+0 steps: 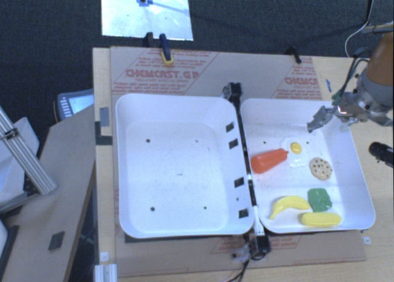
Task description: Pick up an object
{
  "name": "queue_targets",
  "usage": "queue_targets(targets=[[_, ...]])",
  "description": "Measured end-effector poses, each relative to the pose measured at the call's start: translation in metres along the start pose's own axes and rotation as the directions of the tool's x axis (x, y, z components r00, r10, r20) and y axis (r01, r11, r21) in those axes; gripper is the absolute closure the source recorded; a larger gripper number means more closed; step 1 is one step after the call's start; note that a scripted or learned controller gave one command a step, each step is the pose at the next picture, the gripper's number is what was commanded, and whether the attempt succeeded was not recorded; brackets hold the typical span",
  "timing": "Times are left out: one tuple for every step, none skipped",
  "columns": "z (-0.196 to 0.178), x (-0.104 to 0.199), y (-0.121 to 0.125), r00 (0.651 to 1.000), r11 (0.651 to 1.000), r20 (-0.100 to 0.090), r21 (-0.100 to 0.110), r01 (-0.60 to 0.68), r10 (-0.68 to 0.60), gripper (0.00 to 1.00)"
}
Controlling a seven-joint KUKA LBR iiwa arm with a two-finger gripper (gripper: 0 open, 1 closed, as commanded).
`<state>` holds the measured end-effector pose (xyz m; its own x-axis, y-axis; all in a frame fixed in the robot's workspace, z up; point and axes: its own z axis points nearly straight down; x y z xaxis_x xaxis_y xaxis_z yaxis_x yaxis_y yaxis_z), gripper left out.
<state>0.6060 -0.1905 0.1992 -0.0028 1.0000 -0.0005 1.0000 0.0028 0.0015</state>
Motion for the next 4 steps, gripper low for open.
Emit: queue_targets(targets=[[-0.105, 0.013, -0.083, 1.0, 1.0, 0.0, -0.004, -0.003, 0.003, 0.0], [-0.186, 0.078, -0.119, 1.0, 1.0, -0.001, -0.008, 0.007, -0.007, 0.0], [-0.276, 0.15, -0.118, 1.0, 1.0, -0.001, -0.011, 0.009, -0.009, 0.0], [-0.34, 0.17, -0.066, 1.0, 1.0, 0.0, -0.011, 0.004, -0.004, 0.0]])
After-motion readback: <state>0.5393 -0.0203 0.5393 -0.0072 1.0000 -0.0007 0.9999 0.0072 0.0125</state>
